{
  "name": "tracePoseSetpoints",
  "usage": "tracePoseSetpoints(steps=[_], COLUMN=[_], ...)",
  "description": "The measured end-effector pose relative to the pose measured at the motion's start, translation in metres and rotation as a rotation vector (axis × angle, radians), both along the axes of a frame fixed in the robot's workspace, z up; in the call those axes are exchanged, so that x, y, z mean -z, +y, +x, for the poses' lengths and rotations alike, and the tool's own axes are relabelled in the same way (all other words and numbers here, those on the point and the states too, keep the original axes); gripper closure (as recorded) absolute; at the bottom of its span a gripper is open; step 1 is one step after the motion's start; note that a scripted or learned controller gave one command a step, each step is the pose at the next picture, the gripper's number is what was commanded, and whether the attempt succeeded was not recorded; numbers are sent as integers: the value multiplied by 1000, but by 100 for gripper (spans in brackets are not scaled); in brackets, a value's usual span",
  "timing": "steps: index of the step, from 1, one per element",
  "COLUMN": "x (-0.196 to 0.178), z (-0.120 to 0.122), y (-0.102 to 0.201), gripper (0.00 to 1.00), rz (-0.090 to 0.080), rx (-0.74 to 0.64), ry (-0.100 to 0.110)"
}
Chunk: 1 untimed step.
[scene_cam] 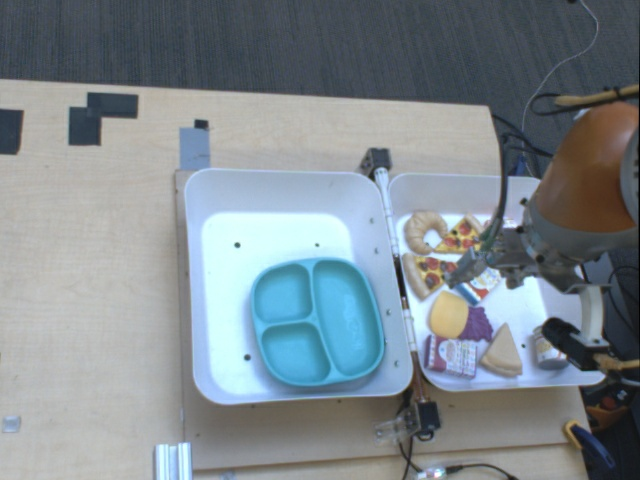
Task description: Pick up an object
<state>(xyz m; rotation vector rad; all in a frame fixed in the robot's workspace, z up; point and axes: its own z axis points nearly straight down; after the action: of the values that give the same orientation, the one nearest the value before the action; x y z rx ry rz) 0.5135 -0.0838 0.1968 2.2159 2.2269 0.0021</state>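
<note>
Arm (590, 183) low over right bin (560, 378), gripper (470, 268) above pizza slice (428, 271), jaws' state cannot be told, blue divided plate (318, 321) in left bin (230, 218)

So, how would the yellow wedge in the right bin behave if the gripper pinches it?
The yellow wedge looks like solid toy cheese, so probably stiff and light. Its sloped faces might slip out between fingers. It lies flat, touching a packet, so it should not roll.
</note>
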Motion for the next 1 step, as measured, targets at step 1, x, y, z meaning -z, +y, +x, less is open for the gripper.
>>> tracePoseSetpoints(steps=[1], x=[109], z=[-24], y=[-2], gripper=[0], rz=[-2], rx=[2], ry=[-8])
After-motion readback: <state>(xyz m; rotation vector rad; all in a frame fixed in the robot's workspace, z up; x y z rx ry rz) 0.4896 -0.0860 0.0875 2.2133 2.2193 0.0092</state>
